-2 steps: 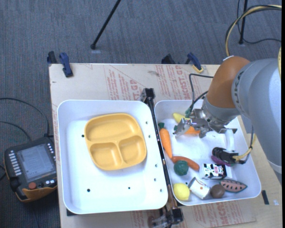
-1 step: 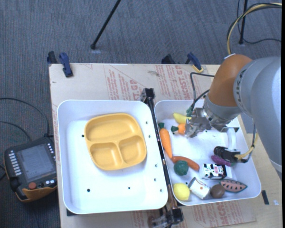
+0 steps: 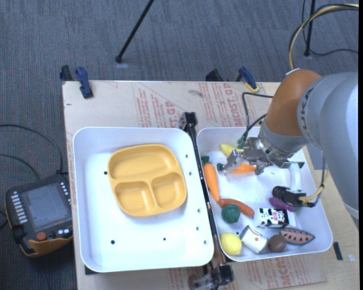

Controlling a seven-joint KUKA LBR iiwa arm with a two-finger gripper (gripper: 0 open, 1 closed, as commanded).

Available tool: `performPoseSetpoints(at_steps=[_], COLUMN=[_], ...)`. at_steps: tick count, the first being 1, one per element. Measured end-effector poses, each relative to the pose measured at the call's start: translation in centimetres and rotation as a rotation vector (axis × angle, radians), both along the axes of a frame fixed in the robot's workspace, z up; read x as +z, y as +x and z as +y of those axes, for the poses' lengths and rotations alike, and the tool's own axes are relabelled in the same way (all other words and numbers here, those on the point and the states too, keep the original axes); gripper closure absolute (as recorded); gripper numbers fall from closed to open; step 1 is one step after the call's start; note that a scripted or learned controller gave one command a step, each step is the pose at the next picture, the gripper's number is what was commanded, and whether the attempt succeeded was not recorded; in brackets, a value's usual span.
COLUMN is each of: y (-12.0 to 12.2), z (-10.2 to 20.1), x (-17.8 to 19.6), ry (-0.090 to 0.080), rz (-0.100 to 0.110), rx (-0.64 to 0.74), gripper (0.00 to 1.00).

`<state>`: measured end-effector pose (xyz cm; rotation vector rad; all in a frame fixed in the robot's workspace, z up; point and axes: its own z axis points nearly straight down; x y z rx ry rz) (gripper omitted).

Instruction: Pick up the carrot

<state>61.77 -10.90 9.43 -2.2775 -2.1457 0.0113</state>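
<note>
carrot (image 3: 211, 182) lies in the right bin (image 3: 317, 219), close against its left wall, long axis running roughly along that wall with the thicker end up near a bit of green. i see a second orange piece (image 3: 244, 169) right under the pincer (image 3: 245, 162), and a third, curved one with a green top (image 3: 236, 206) lower down, so i have to be careful which orange thing i call the target; the long one by the wall is the clearest carrot to me. the pincer hangs low over the upper middle of that bin, beside a yellow piece (image 3: 228, 148), and i cannot tell from this slant whether it is spread or closed, nor whether it has anything.

my guess is the arm is working a grasp on the small orange piece rather than the long carrot. the wall would crowd a grasp on the long one, which may be why. the left bin (image 3: 88, 222) carries a yellow divided plate (image 3: 147, 179), well apart on the worktop (image 3: 133, 101) from all this.
</note>
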Motion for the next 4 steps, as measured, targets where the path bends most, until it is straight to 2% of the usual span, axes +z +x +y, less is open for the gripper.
performPoseSetpoints(at_steps=[1,2,3,4], y=[0.0,0.0,2.6,2.6], z=[0.0,0.0,-4.4,-4.3], x=[0.9,0.8,-0.9,0.0], ry=[0.003,0.003,-0.002,-0.002], rz=[0.005,0.006,-0.005,0.001], rx=[0.001,0.001,-0.057,-0.047], gripper=[1.00,0.00,0.00,1.00])
